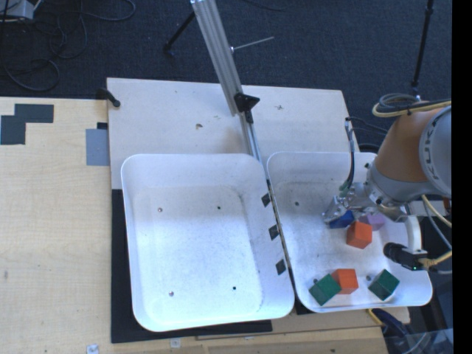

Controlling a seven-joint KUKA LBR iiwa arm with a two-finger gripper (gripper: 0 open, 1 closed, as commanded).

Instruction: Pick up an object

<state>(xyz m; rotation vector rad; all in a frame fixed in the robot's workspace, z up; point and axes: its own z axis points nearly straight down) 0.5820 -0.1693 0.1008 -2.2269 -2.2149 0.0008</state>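
Gripper (341,209) sat low in the right bin (310,175), touching a blue object (341,220); I could not tell its grip state. Beside it I saw an orange cube (359,235) and a purple piece (375,220).

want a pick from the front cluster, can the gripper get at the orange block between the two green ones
Probably yes. The orange block lies uncovered in the right bin, the gripper low nearby. One green block touches it, which may crowd a finger.
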